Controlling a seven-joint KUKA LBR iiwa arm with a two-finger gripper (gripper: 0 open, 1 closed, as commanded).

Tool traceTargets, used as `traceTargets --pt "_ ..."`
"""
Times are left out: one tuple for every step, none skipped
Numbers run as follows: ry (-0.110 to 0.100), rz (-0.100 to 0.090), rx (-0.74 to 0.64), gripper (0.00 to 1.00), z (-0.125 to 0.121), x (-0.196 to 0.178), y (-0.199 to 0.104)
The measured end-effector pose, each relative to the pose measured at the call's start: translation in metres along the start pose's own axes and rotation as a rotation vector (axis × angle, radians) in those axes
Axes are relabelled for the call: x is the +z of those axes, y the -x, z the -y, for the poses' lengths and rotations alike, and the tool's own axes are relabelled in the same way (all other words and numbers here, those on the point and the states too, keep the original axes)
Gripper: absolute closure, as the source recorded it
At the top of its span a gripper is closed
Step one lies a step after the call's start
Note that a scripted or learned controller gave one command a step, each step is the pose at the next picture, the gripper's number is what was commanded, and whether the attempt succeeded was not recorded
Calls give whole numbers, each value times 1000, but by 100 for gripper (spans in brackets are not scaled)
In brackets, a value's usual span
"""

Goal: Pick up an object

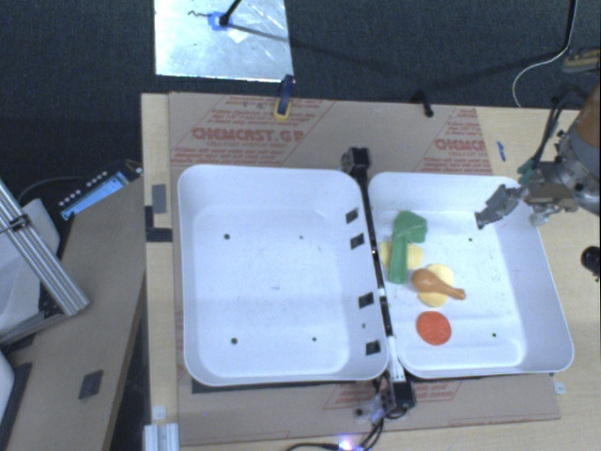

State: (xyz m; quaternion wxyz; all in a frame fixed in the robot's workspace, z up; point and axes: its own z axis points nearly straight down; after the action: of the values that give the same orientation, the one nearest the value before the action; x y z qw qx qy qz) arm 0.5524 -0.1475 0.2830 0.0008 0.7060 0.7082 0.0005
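The arm (584,134) comes in from the right edge of the camera view, its wrist near the upper right, with a patch of orange showing above the grey wrist body. The gripper (492,209) points leftward and slightly down. It is seen from the side, a dark grey tip at the end of the lighter wrist housing.

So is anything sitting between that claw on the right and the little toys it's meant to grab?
Nothing visible. The gripper hangs over the right bin near its upper right. The green piece, the yellow and orange piece and the red disc lie toward the bin's left side, with bare white floor between them and the gripper.
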Motion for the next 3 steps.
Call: traceTargets --pt "-12 -5 -7 0 5 129 -69" --pt "1 -1 2 0 -11 200 -59" --pt "9 -1 0 100 -13 184 -59"
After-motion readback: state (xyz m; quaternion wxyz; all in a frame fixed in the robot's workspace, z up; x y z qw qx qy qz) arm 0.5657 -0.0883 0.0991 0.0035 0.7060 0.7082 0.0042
